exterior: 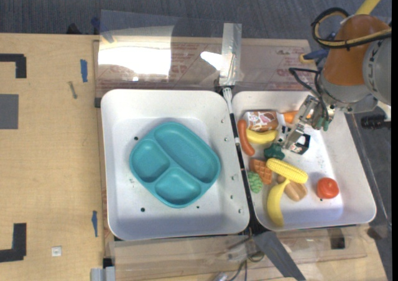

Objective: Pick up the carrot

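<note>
Gripper: metal two-finger gripper [297,135], finger state cannot be told
Carrot: slim orange plastic carrot [245,139], left of gripper, against right white bin's [354,168] left wall
Corn: yellow plastic corncob [286,170], just below gripper

Bright even overhead light, glare on the clear panel [155,56] behind the bins, soft shadows, slightly soft focus

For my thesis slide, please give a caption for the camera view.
Gripper poised above toy food in the right bin; carrot lies by its left wall.
</note>
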You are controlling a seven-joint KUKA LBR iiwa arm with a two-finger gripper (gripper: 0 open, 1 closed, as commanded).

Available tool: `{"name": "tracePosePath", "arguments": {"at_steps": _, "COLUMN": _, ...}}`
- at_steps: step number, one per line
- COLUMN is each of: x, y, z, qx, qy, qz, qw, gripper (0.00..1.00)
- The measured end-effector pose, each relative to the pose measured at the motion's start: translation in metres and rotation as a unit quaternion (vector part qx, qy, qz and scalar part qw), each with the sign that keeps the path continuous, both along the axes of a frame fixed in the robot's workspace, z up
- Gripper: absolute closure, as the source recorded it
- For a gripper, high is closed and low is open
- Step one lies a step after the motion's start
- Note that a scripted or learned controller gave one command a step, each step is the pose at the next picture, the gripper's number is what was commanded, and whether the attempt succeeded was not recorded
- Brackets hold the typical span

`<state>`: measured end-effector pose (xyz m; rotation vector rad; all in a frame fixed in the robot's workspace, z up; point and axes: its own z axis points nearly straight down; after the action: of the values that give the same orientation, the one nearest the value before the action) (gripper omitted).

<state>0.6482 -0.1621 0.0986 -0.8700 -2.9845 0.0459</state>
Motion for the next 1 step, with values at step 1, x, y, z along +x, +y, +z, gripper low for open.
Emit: {"name": "tracePosePath", "arguments": {"at_steps": 1, "x": 0.0036, "y": -0.0155, "z": 0.0003, "qx": 0.0199, "qy": 0.004, "qz": 0.003, "qw": 0.9998, "gripper": 0.0}}
